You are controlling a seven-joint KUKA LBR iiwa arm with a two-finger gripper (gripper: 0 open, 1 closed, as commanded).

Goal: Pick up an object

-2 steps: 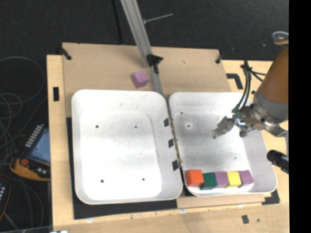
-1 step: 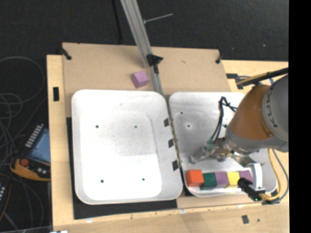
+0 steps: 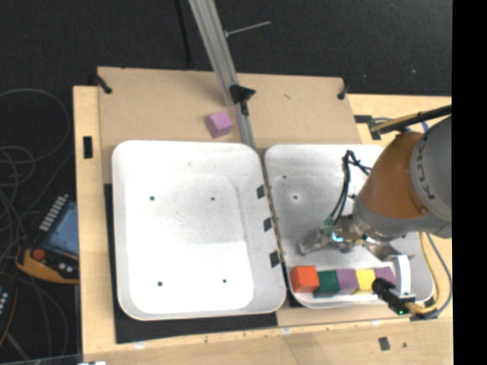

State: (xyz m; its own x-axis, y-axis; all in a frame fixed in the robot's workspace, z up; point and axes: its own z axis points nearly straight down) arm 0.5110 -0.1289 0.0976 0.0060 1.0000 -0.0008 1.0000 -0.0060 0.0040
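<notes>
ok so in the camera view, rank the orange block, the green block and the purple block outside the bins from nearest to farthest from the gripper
1. Green block: front of the right bin, just below the gripper.
2. Orange block: left end of that row; nearly as close, hard to separate from green.
3. Purple block: on the board behind the left bin, clearly farthest.
</notes>
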